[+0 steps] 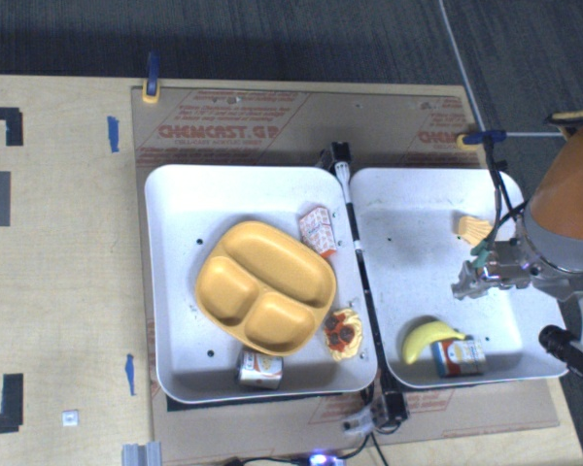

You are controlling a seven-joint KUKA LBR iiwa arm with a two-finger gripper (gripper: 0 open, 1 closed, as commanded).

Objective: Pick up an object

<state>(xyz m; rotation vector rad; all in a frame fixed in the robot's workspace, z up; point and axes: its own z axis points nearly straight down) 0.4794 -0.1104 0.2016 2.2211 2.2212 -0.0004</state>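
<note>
Banana (429,339) in right bin (408,250), long axis left-right, curve upward; hand (469,286) above, grip state unclear.

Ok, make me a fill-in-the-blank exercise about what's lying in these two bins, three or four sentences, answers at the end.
1. The yellow divided tray lies in the ______ bin.
2. In the right bin, the banana lies touching a small ______.
3. The divided tray has ______ compartments.
4. The gripper is above the ______ bin.

Missing words: left; carton; three; right
</note>
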